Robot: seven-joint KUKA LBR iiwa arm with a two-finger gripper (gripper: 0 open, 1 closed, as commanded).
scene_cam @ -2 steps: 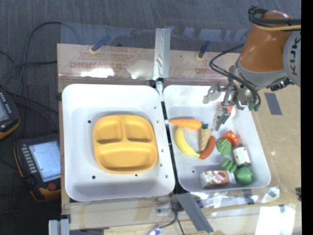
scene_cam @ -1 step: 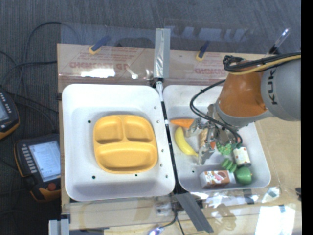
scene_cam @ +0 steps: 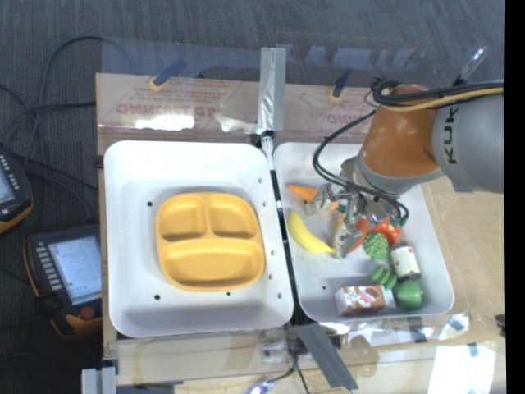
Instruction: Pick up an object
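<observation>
Over the right-hand white bin (scene_cam: pixel 426 220), the grey arm (scene_cam: pixel 476 142) with its orange band (scene_cam: pixel 399 142) reaches in from the right edge, and the gripper (scene_cam: pixel 344 228) hangs low near the middle of that bin, just beside a yellow banana (scene_cam: pixel 308 235). Its metal fingers (scene_cam: pixel 354 235) point down toward the bin floor with a narrow gap showing between them, so they stand slightly apart, and nothing can be seen clamped between them. The banana lies on the bin floor toward the bin's left wall, close to the divider between the two bins. An orange carrot (scene_cam: pixel 301 192) lies above it, nearer the far left corner of the same bin. Right of the gripper sits a cluster of small toy foods, red and green pieces (scene_cam: pixel 380 243) that partly overlap; their exact kinds are hard to tell. Near the bin's front right corner a small white bottle (scene_cam: pixel 404 262) lies beside a green round piece (scene_cam: pixel 408 293), and a red-labelled packet (scene_cam: pixel 362 299) rests along the front wall. The left-hand white bin (scene_cam: pixel 131 179) carries a yellow compartment tray (scene_cam: pixel 211 239), lying flat near its centre, well apart from the gripper. Black cables (scene_cam: pixel 332 150) loop from the wrist over the far edge of the right bin.
</observation>
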